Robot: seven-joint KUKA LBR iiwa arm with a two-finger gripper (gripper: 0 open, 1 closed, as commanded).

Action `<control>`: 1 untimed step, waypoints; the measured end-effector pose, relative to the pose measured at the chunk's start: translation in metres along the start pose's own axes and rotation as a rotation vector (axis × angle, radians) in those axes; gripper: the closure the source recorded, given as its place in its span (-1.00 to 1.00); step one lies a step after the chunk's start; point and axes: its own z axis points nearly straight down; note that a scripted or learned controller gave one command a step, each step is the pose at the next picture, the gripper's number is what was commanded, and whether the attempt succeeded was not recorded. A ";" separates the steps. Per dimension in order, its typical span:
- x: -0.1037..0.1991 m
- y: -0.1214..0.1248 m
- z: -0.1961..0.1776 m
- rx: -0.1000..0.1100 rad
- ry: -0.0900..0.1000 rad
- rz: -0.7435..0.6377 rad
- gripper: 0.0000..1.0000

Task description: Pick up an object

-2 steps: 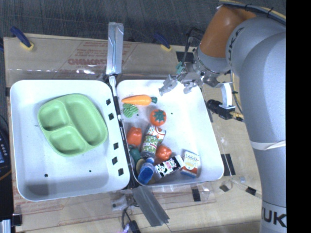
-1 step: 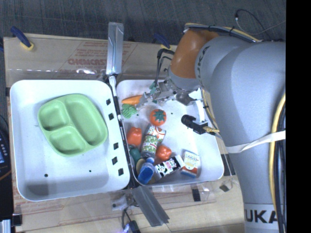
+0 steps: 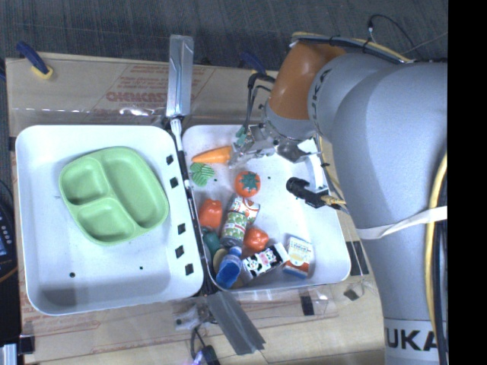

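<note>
- Camera view: the gripper (image 3: 247,147) hangs low over the far end of the right bin (image 3: 335,242), just beside the thick end of a toy carrot (image 3: 213,156) that lies along the bin's far-left corner.
- Whether the fingers are apart or together I cannot tell; the wrist hardware hides them, and nothing is seen caught between them.
- The likeliest target, judging by position, is the carrot; next nearest is a small red tomato-like toy (image 3: 247,182) toward the middle of the bin.
- Nearby lie a green leafy toy (image 3: 202,174) against the divider, a printed can (image 3: 237,219) on its side, another orange-red toy (image 3: 211,213), a red toy (image 3: 256,239), a blue bottle (image 3: 229,270), a small cow-print carton (image 3: 262,261) and a white carton (image 3: 299,254), crowded at the near-left of the bin.
- The left bin (image 3: 46,280) holds a green divided plate (image 3: 114,195).
- Handling, as a judgement: the carrot looks like light hollow plastic, stiff and smooth, so it may slip or roll. Taking it across its thick middle, with the fingers square to its long axis, seems safest; its taper would squeeze it out if pinched near the tip.
- The bin wall and divider close by leave little room for the fingers on that side.
</note>
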 end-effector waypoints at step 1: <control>0.000 0.000 0.000 0.000 0.000 0.000 -1.00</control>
